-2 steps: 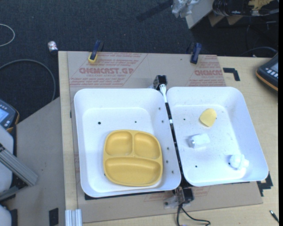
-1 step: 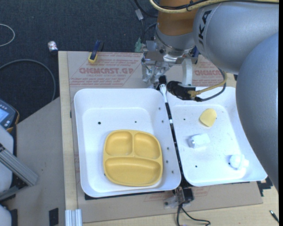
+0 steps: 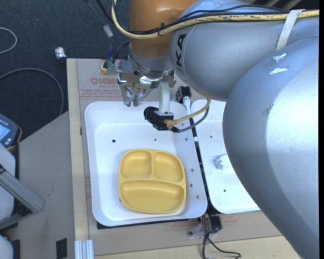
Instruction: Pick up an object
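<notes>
Above the bench my own arm (image 3: 243, 76) takes up most of the scene: smooth grey casing, an orange band (image 3: 152, 15) over the wrist, yellow and black cables looped around it.

Below it, two shallow white bins lie side by side on a tan board. Left bin (image 3: 101, 152): glossy moulded plastic, rounded corners, low walls. Right bin (image 3: 228, 197): largely hidden under my arm, with one small pale object (image 3: 218, 162) near its left wall, too small to identify.

Task's thing: a yellow divided plate (image 3: 152, 180), lying flat in the near half of the left bin, slightly right of centre. Rounded-square outline, three compartments, two small ones at the far side and one long one at the near side, with raised ridges between.

Handling, as a judgement: likely light, stiff plastic, smooth and a bit slippery, not fragile. Lying flat, it offers little to pinch from above. Best hold looks to be the outer rim or a divider ridge, one finger on each side.

My claw (image 3: 132, 96) hangs at the far wall of the left bin, well apart from the plate. Nothing between its fingers; how far open they stand I cannot tell.
</notes>
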